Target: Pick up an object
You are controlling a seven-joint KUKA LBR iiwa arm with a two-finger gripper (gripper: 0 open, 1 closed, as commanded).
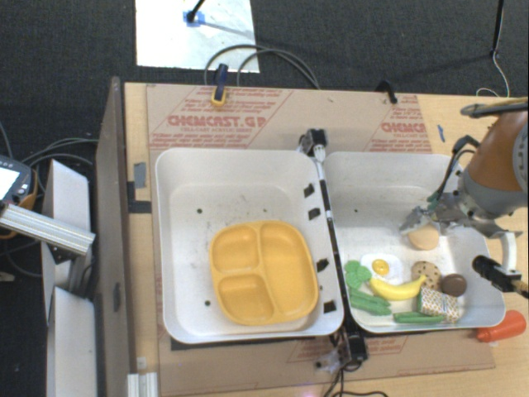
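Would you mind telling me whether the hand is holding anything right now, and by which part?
It cannot be told: the hand sits right at the tan roundish piece in the right bin, but no grip shows.

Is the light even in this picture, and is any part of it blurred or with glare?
Camera view: light is soft and even, with faint shadows inside the left bin; the white sheet on the floor looks washed out; the gripper is slightly soft; the yellow tray is sharp.

from my remote station i saw the arm (pixel 498 172) as a rounded grey body with a broad orange band, a thin dark cable running beside its wrist.
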